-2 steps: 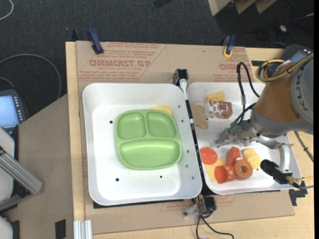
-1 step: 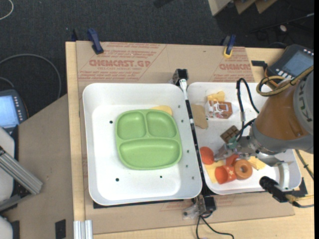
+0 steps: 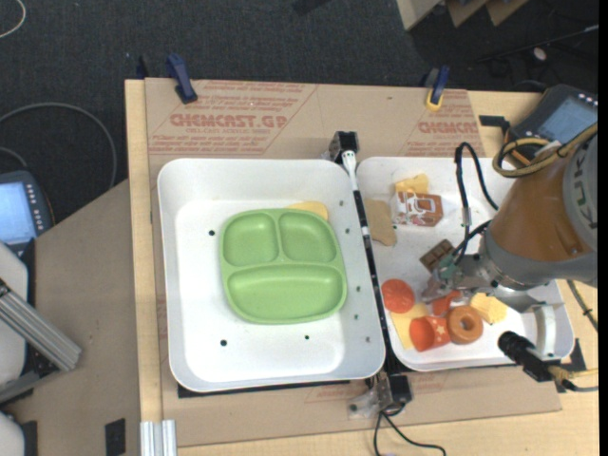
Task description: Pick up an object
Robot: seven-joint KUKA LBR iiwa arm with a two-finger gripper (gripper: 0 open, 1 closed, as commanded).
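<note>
My gripper [image 3: 453, 281] hangs low over the middle of the right bin [image 3: 562, 348], with the orange-banded arm [image 3: 537, 218] behind it. Right under and around it lie a brown block [image 3: 437, 253], a red tomato [image 3: 398, 295], a red pepper-like piece [image 3: 430, 332], a brown donut [image 3: 465, 326] and a yellow cheese wedge [image 3: 490, 308]. A small red piece [image 3: 443, 305] sits just below the gripper. No object shows lifted off the bin floor.
At the back of the right bin lie a white, yellow and brown packet [image 3: 416, 202] and a tan flat piece [image 3: 380, 224]. The left bin [image 3: 185, 283] holds a green divided plate [image 3: 282, 264] with a yellow item [image 3: 311, 209] behind it.
</note>
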